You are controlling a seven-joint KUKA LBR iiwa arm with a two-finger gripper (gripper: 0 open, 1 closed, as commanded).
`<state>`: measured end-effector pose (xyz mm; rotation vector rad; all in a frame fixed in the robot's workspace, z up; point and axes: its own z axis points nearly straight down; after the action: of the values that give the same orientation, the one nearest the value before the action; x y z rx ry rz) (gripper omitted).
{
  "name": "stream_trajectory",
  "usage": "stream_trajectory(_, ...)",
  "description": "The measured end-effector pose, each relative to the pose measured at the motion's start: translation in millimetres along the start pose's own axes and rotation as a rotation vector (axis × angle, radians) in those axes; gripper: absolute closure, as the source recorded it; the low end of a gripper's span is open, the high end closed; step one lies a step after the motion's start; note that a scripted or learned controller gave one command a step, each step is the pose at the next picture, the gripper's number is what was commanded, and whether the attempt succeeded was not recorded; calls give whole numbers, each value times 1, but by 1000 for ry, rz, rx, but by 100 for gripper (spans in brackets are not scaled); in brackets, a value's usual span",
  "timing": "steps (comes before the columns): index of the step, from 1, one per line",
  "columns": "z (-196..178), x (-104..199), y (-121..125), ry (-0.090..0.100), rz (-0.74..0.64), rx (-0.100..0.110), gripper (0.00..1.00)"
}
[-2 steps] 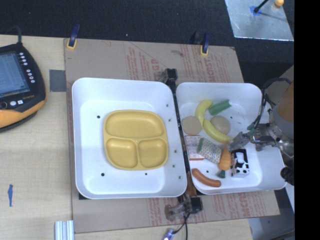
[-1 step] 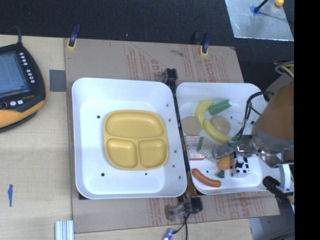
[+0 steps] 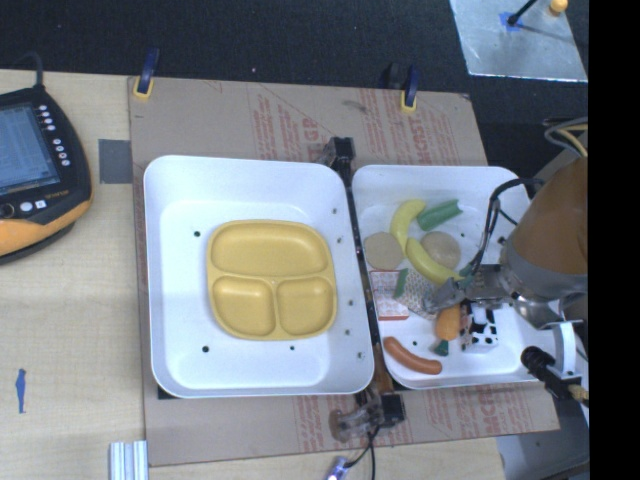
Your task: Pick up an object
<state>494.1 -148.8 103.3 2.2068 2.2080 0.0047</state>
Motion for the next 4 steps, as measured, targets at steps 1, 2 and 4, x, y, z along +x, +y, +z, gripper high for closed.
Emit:
stream_trajectory(1, 0, 12, 19, -8, 0, -8, 0)
stream_trajectory(2, 0, 18, 27, -9, 0, -9, 0)
stream_trajectory(4, -1, 26, 14, -15, 0, -28, 0)
